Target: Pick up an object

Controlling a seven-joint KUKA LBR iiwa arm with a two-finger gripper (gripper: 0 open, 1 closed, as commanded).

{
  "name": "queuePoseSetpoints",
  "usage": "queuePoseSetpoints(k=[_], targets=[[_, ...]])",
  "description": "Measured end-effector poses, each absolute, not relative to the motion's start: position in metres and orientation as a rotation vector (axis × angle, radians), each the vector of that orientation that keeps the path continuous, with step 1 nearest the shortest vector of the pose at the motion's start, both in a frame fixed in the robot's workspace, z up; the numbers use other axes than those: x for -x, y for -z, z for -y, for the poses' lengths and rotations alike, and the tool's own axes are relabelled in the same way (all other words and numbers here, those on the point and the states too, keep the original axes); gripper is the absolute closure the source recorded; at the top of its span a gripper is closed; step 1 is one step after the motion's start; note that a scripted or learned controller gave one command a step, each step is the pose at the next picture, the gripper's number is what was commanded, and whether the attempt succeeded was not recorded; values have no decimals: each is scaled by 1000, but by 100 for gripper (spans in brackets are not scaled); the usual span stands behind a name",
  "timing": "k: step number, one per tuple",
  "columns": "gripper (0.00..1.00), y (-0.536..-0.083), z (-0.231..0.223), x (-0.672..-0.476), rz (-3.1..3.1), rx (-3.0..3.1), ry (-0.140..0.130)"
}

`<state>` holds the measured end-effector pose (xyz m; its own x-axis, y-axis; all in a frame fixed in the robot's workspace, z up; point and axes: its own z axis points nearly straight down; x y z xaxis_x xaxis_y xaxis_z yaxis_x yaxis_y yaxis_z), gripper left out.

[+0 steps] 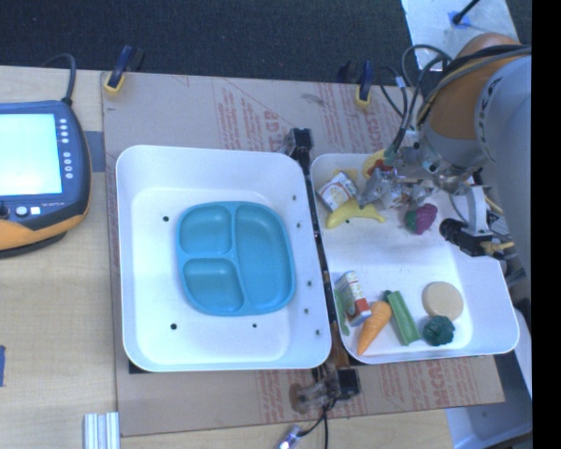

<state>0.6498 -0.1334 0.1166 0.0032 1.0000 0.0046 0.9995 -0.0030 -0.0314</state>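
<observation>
The gripper sits low in the right bin, at that bin's far end, among a crowd of small items; whether it is open or closed cannot be told, since wrist hardware and cables hide that part, and nothing can be seen held in it. It looks placed there because the far end of the right bin is where the pieces lie thickest, so a descent there has the best chance of meeting something. Just left of the gripper lies a small can, with a banana below it and a purple fruit to the gripper's right. At the near end of the right bin, well apart from the gripper, lie a tube, a carrot, a green stick, a tan disc and a dark green lump, all loose and untouched. The left bin beside the right bin holds a blue divided plate lying flat. Both bins rest on a brown board clamped over a pale wooden worktop. A teach pendant lies left of the left bin, and dark carpet runs behind the board.
</observation>
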Motion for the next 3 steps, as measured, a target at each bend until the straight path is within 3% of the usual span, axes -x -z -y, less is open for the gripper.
queuePoseSetpoints(k=[1, 2, 3], targets=[[0, -187, 155, -647, 2225, 2217, -1], [0, -155, 173, -618, 2224, 2216, -5], [0, -93, 183, -598, 2226, 2219, -3]])
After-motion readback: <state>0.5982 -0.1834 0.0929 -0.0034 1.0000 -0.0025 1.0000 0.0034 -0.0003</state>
